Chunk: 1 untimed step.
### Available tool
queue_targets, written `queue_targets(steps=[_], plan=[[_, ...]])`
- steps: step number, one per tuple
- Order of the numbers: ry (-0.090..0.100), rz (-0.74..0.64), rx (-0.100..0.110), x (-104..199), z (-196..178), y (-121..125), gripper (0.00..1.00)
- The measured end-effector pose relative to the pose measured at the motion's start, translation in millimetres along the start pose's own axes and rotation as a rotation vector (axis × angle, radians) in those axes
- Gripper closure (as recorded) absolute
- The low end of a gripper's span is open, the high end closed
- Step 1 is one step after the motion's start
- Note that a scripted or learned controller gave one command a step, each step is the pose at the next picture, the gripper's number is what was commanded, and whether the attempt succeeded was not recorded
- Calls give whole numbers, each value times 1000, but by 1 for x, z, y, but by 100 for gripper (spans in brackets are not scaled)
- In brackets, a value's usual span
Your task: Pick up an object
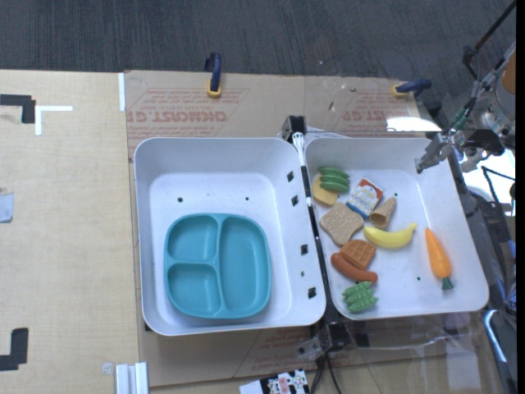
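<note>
At upper right of the frame, my tool [439,150] hovers over the right bin's [410,298] far corner; finger state cannot be determined. Food items lie centre-right: banana [389,236], carrot [439,257], bread slice [341,223]. Left bin [213,150] carries a teal divided plate [218,267].

The arm [502,97] is running off the right edge so the hand's [435,150] fingers are reading too small and blurred to judge, while the bread slice [341,222] is hiding part of the waffle [358,253]
</note>
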<state>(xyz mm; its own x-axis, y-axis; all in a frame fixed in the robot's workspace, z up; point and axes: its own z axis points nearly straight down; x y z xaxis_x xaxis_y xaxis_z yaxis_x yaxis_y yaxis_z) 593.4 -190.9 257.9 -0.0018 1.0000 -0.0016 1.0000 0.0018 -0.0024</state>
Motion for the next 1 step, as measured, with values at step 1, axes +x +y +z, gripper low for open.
queue_targets(steps=[1], plan=[[5,465,-6,66,161,-16,0]])
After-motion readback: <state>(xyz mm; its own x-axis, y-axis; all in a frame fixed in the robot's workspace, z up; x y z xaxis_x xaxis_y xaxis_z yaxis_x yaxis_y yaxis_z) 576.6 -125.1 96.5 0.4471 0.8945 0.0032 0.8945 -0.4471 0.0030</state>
